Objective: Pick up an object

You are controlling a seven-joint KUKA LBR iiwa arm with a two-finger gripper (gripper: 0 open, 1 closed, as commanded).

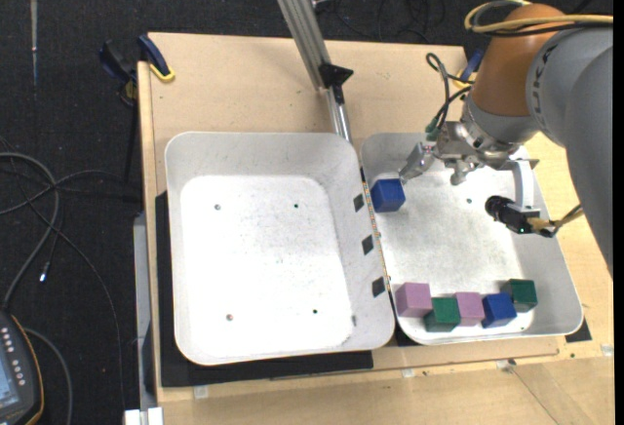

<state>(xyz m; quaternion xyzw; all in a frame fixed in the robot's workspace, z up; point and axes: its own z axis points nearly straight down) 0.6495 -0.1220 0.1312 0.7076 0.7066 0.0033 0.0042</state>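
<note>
Nothing is picked up yet, judging by how things lie. The left bin (263, 248) sits just left of the right bin (468, 228), which holds every block. A lone blue block (388, 194) lies at the right bin's upper-left corner; along its lower edge stand a pink block (413, 297), a green (444, 312), another pink (469, 307), a blue (498, 308) and a green (523, 292). The gripper (436, 163) hangs over the right bin's upper part, spread, one finger (413, 163) near the lone block, pinching nothing.
</note>
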